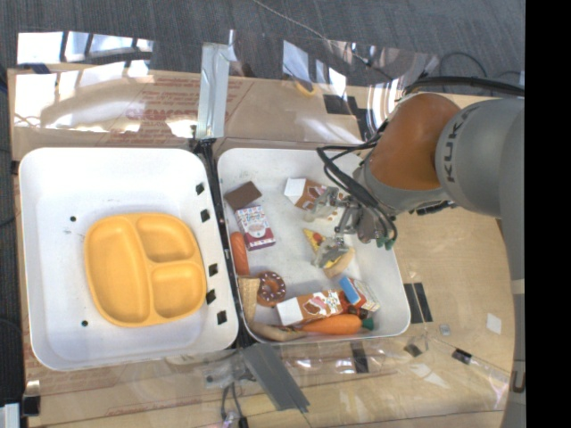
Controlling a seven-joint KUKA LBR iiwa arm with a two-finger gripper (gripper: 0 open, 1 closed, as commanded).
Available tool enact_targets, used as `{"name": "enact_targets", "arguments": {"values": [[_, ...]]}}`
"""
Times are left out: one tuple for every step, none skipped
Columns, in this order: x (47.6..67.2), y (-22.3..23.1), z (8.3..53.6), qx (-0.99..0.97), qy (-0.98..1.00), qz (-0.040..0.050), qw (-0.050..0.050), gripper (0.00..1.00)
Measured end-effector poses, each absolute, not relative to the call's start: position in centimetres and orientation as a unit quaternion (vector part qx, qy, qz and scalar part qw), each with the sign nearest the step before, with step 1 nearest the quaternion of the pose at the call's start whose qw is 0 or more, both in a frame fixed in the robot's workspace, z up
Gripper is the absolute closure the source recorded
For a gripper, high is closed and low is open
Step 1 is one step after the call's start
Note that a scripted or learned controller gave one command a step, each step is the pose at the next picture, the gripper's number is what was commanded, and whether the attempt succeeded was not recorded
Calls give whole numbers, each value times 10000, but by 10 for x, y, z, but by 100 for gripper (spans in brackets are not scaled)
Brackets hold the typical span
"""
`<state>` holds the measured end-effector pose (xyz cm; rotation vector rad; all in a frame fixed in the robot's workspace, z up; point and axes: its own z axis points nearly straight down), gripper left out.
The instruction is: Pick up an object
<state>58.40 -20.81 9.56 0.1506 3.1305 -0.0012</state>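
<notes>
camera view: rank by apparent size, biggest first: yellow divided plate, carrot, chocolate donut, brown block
1. yellow divided plate, by far the largest.
2. carrot.
3. chocolate donut and brown block: they look about alike, so I won't rank them.

We could read one marking with any confidence: the maker's name "KUKA", in dark capitals running up the grey casing of the arm (473, 163) beside its orange band (406, 145). Faint reddish lettering showed on the brown cardboard (161, 110) behind the two bins, but glare from the clear sheet over it left us unable to make out the words. We saw printed fronts on the small red-and-white packet (256, 227) and the other little toy cartons in the right bin (393, 283), all too small and blurred for us to read.
</notes>
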Motion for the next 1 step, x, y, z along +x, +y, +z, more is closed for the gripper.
{"name": "enact_targets", "arguments": {"values": [[569, -202, 95, 356, 9994, -1, 28, 0]]}}
